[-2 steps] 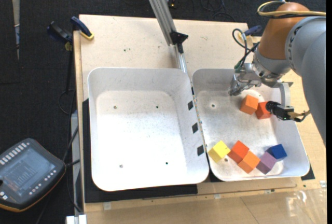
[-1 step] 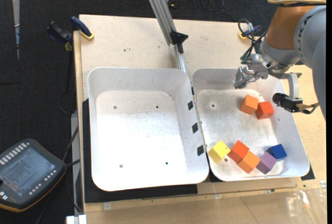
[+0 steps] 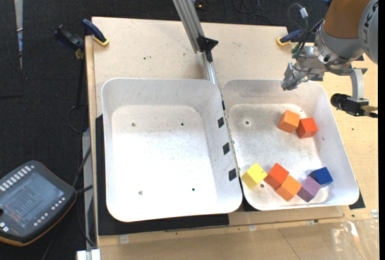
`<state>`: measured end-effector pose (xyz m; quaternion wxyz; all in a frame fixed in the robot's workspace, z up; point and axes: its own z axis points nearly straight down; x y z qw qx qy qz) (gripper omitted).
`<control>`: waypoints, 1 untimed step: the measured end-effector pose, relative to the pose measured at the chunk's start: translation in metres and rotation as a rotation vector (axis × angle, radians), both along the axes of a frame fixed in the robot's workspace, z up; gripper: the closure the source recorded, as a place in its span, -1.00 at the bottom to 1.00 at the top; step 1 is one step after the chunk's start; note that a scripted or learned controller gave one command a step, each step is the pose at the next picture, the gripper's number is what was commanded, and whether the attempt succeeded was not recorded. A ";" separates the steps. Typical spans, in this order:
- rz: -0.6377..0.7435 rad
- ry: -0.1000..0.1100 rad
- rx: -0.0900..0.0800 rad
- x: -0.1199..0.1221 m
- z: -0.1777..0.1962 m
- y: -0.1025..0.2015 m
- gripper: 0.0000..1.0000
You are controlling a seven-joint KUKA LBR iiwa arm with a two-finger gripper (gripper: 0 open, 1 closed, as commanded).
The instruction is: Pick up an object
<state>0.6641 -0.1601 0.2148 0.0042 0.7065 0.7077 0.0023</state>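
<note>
The gripper hung over the far rim of the right bin, its grip impossible to tell, with an orange block and a red block nearest below it and a yellow block, blue block and purple block farther toward the near rim.

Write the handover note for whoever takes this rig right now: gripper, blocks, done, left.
Gripper: above the far rim of the right bin, nothing visible between its fingers.
Blocks: all seven in the right bin. Light orange block and red-orange block touch, mid-bin. Near edge cluster: yellow block, red block, orange block, purple block, blue block.
Left bin: no blocks.
Done: no pick yet.
Left: descend, grasp one block, lift.
</note>
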 end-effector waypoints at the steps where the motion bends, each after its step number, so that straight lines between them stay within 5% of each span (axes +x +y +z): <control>1: 0.000 0.006 0.002 0.001 0.003 0.000 1.00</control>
